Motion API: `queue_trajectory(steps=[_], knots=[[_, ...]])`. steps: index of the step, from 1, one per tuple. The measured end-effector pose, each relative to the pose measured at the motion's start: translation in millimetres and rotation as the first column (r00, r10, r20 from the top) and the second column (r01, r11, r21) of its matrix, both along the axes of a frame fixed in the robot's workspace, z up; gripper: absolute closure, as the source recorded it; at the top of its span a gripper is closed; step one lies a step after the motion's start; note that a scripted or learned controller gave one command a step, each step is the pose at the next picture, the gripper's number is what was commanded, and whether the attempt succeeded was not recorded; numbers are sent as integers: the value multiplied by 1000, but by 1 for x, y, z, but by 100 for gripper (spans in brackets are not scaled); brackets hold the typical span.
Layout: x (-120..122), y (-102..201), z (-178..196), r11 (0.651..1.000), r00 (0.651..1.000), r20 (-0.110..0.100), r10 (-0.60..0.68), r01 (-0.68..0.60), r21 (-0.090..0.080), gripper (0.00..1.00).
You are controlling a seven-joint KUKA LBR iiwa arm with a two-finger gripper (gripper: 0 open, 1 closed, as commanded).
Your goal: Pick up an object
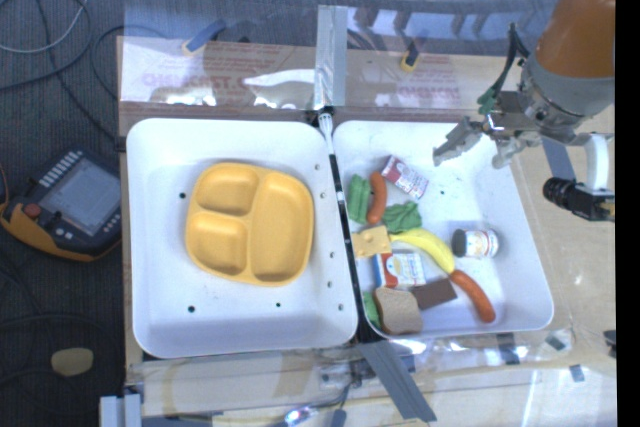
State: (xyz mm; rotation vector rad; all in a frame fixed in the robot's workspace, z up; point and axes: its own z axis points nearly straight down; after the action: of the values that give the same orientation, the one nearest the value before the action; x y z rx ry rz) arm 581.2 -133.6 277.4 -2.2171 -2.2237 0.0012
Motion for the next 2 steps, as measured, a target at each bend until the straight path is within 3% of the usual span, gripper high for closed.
queue_trajectory(steps=[1,2], knots=[[31,31,-128,990,990,-2,141,-141,1,0],[45,22,-183,994,994,15,105,-105,-6,0]])
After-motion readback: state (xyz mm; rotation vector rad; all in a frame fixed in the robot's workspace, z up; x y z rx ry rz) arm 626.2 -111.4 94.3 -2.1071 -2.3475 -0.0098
